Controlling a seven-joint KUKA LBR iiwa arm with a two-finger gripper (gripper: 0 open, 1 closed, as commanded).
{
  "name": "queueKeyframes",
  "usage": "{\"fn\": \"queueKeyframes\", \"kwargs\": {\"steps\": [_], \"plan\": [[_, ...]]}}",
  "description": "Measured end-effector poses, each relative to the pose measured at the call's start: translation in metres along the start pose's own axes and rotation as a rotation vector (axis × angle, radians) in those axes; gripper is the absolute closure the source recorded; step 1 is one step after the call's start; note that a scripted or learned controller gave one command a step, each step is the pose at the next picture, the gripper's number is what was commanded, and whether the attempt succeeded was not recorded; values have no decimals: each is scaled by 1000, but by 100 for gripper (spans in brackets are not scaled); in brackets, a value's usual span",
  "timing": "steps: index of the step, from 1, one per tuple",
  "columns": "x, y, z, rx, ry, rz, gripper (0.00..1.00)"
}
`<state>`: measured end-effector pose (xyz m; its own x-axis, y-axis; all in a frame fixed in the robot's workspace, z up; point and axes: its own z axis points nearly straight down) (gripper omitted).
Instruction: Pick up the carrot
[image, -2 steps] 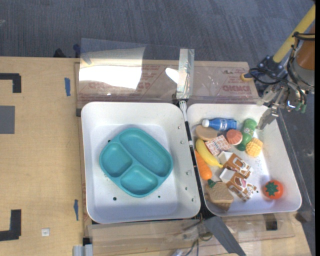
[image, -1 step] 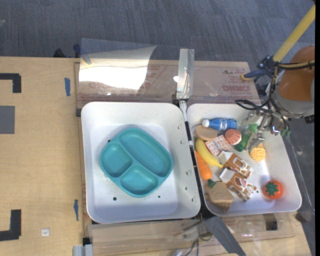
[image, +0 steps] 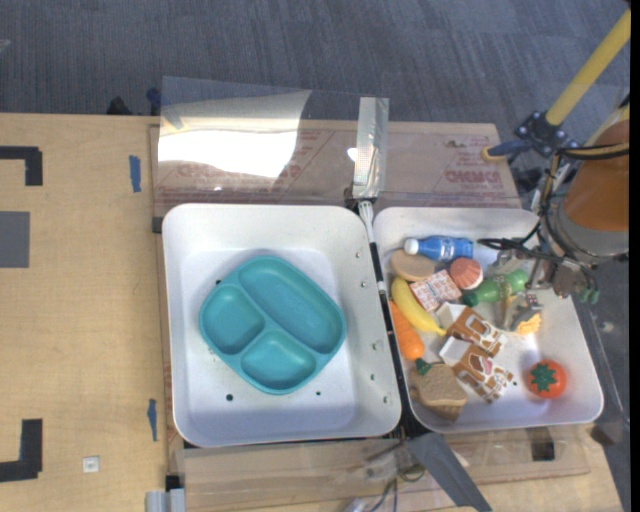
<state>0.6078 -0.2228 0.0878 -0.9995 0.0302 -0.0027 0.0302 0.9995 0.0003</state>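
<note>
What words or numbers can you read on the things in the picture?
None can be read for sure.
Cardboard sheet behind the bins: red printing, too blurred to read.
Blue and white bottle in the right bin: its label is too small to read.
Small red and white packet beside the banana: print too small to read.
Carrot and teal divided plate: I can make out no writing.
</note>
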Motion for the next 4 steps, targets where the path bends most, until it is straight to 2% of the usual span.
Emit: {"fn": "queueKeyframes", "kwargs": {"steps": [1, 2, 3, 4], "plan": [[18, -1, 1, -1, 0, -383, 0], [63, -2, 1, 0, -2, -388, 0], [56, 2, 1, -4, -5, -898, 0], [73, 8, 0, -10, -9, -1371, 0]]}}
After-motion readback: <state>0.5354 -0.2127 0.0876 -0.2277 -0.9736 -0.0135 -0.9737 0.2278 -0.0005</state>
